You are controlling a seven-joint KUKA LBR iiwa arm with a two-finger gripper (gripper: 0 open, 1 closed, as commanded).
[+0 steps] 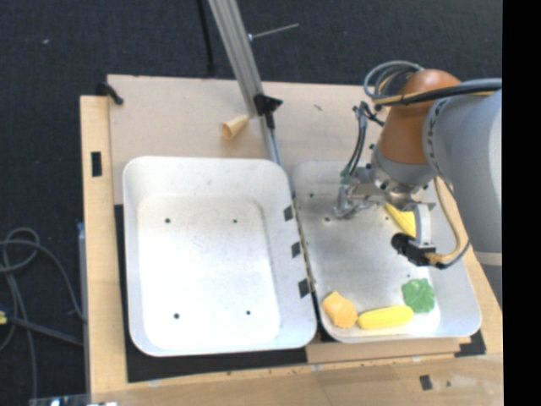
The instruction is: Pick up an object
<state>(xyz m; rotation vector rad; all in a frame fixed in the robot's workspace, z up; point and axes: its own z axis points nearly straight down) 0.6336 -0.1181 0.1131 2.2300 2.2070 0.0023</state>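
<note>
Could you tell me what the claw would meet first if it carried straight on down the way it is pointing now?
Most likely the bare floor of the right bin: the claw points down over an open patch near its upper left. Its height above the floor is unclear from this slant.

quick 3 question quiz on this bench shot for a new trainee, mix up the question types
1. True or false: the yellow corn-shaped piece lies in the left bin.
2. Multiple choice: what lies right beside the green piece? A) the tan cone B) the corn-shaped piece C) the metal post
3. Fill in: the tan cone rests on the bench, ____ both bins.

Key: 1 false, it lies in the right bin, near the orange-yellow chunk. 2 B. 3 outside.
</note>
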